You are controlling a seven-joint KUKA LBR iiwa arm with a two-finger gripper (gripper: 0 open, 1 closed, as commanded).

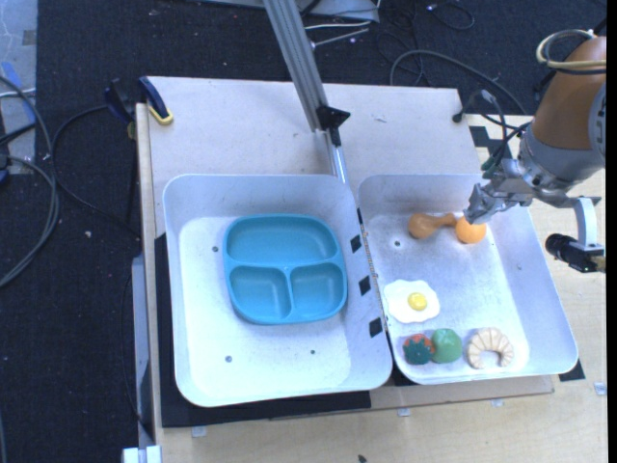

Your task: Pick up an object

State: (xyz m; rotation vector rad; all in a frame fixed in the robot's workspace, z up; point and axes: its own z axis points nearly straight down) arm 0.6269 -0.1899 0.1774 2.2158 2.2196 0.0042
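Right now the gripper (pixel 479 210) sits low in the right bin (pixel 540 287), touching the orange drumstick-like toy (pixel 445 226) — whether it grips I cannot tell. Contact looks near the toy's rounded end — it could roll or slip free on lifting.

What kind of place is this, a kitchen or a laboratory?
Most likely a robotics laboratory, not a kitchen. A grey and orange robot arm reaches over two white bins on a bench; the food, such as the fried egg, looks like toys; loose cables lie on the dark floor.
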